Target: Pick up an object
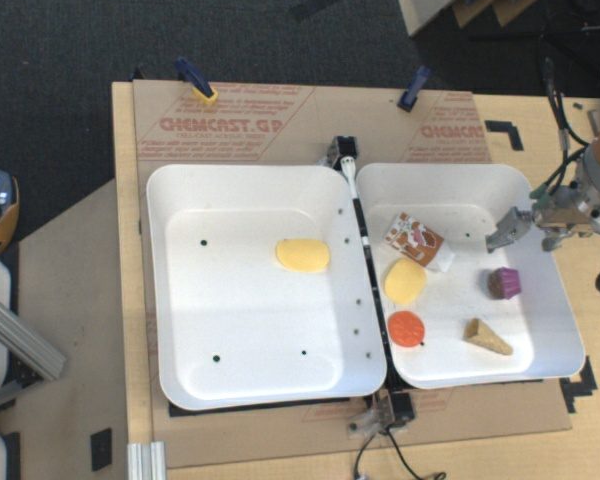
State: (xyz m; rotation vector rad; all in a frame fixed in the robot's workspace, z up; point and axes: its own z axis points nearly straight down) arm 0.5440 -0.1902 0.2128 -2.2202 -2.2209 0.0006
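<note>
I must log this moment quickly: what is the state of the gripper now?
Gripper: over the right bin, holding nothing that can be seen; open or closed cannot be told.

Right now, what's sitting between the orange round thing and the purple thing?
Nothing: the camera view shows bare white bin floor between the orange disc and the purple object.

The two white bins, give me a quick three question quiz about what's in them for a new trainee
1. True or false: the left bin holds one yellow object.
2. Which thing lies nearest the gripper? A) purple object B) orange disc C) tan wedge
3. How many things lie in the right bin?

Key: 1 true; 2 A; 3 five: snack packet, yellow piece, orange disc, purple object, tan wedge.
</note>
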